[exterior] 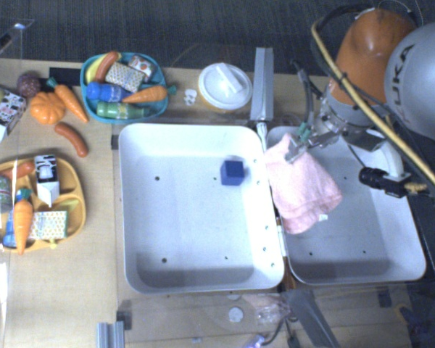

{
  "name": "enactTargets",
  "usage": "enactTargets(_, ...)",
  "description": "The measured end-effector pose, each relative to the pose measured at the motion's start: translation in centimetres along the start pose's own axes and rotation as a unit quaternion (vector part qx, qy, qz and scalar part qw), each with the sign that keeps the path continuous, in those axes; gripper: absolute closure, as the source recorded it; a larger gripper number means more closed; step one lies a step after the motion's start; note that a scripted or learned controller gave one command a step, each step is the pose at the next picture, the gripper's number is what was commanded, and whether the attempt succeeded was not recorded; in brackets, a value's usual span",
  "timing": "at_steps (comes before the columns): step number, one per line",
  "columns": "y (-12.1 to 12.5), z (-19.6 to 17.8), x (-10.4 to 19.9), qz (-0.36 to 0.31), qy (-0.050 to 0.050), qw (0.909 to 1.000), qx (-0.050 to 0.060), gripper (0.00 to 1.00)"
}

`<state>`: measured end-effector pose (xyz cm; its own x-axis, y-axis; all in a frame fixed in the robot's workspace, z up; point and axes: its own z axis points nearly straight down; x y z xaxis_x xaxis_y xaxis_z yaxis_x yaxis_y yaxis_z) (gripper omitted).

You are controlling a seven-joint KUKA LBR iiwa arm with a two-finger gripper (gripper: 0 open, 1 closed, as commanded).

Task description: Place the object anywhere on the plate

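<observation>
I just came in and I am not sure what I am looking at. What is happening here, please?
A grey robot arm reaches in from the right, and its gripper sits at the top corner of a pink cloth. The cloth lies mostly in the right bin, with its edge draped over the divide. A blue block sits alone in the left bin. Whether the cloth is truly gripped is unclear.

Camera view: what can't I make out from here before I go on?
- Gripper: blurred and small against the pink cloth; whether it grips the cloth is unreadable.
- Right bin: its floor under the cloth is hidden, and the arm covers its far right corner.
- Blue block in the left bin: too small to tell its material.
- A plate: none identifiable.
</observation>
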<state>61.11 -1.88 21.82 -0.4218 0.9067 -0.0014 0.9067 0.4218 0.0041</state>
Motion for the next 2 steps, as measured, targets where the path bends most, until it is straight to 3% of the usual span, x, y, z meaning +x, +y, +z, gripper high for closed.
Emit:
enactTargets(1, 3.2, 0.7, 4.1, -0.2, 0.0, 0.9799, -0.001, 1.0)
enactTargets(2, 6.8, -0.7, 8.1, -0.391, -0.001, 0.9205, -0.002, 1.0)
